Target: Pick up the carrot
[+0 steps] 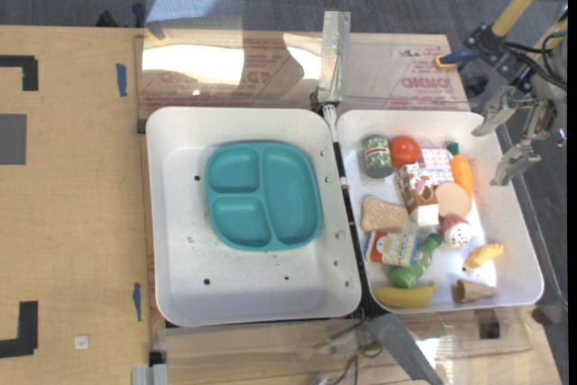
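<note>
From my remote station I see the two-finger metal gripper point(510, 142), fingers apart and holding nothing, hovering over the right white bin's point(530, 259) far-right rim; the small orange plastic carrot point(462, 171) lies just beside it among toy foods.

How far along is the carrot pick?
Nothing looks done yet: the carrot lies in the right bin, next to the cartons and the tomato. In hand: the gripper hangs at that bin's right rim, open and empty, apart from the carrot. Left to do: move over the carrot, close on it and lift it.
</note>
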Robot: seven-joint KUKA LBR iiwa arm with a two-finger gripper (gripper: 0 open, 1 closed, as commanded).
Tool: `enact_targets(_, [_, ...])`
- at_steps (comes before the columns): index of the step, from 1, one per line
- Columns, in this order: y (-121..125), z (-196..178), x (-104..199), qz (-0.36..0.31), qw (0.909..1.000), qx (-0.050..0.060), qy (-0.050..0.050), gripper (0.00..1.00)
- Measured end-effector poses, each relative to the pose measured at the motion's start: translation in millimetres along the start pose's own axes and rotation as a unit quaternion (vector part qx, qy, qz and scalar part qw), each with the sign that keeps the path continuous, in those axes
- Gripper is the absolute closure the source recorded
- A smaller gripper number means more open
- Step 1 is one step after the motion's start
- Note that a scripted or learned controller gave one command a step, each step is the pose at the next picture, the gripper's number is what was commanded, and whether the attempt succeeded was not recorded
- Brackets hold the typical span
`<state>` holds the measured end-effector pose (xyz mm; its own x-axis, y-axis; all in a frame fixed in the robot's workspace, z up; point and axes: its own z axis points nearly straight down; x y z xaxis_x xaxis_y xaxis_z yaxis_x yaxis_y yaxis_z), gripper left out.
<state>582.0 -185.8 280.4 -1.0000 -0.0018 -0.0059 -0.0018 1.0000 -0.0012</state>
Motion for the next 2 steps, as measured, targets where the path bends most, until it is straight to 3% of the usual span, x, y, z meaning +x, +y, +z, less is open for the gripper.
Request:
enact_targets(1, [-35, 123, -27, 0.040, 0.9992, -0.002, 0.006, 0.00])
enact_targets(2, [-38, 177, -58, 0.042, 0.9991, 0.001, -0.004, 0.00])
